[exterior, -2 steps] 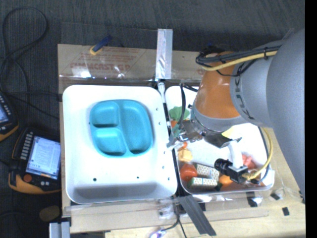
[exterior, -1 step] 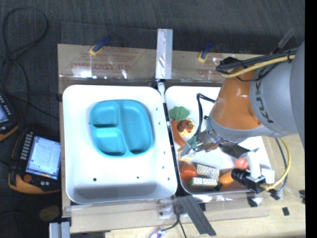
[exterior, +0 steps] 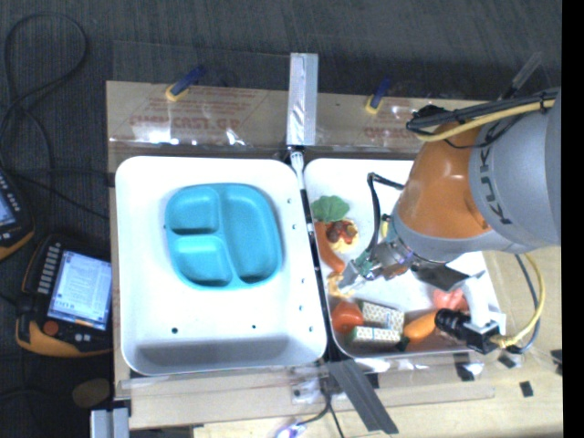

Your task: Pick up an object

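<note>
My gripper [exterior: 362,269] is low over the left half of the right bin [exterior: 315,182], coming in from the right under the orange wrist band. Its tip is right beside an orange piece [exterior: 335,265] and a small yellowish bit [exterior: 344,286]; whether it touches them I cannot tell. Behind it lie a green leafy item [exterior: 328,208] and a brown-red item [exterior: 343,233]. In front of it sit a red-orange tomato-like item [exterior: 346,317], two checked blocks [exterior: 383,316], an orange carrot-like item [exterior: 418,327] and a pink-red piece [exterior: 449,297].
The left bin [exterior: 137,336] holds a blue divided plate [exterior: 222,233]. A narrow ridge [exterior: 310,272] separates the two bins. The arm's body covers the right bin's right half. A handheld pendant [exterior: 68,290] lies off the bench to the left.
</note>
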`<state>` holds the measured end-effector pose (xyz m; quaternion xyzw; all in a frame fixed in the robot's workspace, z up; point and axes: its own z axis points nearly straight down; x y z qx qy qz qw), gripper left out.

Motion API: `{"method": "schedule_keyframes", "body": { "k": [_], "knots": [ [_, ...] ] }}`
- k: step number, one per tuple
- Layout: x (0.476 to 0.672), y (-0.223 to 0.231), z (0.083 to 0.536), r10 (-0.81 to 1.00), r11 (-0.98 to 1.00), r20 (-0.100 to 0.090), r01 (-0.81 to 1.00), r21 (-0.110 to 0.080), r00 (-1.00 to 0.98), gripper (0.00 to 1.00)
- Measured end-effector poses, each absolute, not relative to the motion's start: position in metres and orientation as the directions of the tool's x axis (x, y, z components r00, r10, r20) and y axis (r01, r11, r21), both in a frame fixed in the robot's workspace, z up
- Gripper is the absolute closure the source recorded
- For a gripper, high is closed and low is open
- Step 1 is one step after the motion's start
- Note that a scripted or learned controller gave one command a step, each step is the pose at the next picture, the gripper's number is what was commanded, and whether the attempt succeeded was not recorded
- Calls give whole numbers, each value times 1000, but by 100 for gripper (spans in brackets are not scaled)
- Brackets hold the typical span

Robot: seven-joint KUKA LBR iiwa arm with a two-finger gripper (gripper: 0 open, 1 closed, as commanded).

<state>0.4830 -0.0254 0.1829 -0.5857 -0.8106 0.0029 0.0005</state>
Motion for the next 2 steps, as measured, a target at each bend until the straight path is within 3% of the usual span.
{"method": "schedule_keyframes", "body": {
  "k": [1, 2],
  "knots": [
    [483, 79, 182, 999, 32, -2, 999, -6, -32, 100],
    [483, 81, 182, 997, 78, -5, 997, -6, -78, 100]
  ]
}}
